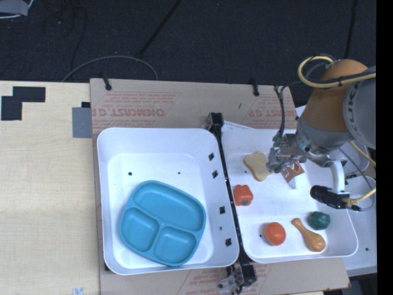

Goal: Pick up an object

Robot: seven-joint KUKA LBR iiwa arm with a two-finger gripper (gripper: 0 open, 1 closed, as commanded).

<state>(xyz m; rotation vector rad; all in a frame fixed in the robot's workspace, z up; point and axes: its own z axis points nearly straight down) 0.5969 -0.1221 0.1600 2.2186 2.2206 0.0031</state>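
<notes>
Colours in the two white bins

Left bin [110, 165] holds a blue divided plate [161, 223]; right bin [344, 251] holds a tan bread piece [255, 166], orange pepper [243, 195], red-orange tomato [274, 233], dark green ball [319, 220], tan drumstick [309, 235].

1. We see a blue divided plate [162, 224] lying in the left bin [113, 149].
2. We see both bins resting on a cardboard sheet [159, 106] with red print along its far edge.
3. We see a light wooden bench [43, 195] to the left, bearing black marks [21, 101] and a grey square [80, 121].
4. We see dark carpet [184, 29] with cables at the far side.
</notes>
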